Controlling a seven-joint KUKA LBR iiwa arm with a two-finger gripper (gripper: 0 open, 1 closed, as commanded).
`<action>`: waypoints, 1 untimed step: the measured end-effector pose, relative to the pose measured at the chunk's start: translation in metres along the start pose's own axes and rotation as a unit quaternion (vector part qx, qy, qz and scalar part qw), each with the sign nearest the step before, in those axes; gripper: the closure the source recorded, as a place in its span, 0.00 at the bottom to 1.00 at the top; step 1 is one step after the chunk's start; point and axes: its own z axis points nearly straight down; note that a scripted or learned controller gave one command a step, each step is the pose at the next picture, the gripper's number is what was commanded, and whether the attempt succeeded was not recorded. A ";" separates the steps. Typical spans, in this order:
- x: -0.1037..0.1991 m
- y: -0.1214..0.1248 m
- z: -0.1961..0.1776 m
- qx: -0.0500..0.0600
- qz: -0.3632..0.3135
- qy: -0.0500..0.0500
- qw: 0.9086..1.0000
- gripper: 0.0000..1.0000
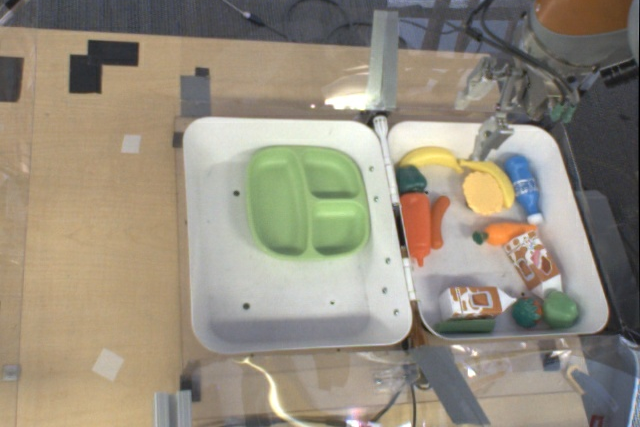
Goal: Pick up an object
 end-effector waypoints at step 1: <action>0.037 -0.018 0.133 -0.001 -0.020 0.007 1.000 0.00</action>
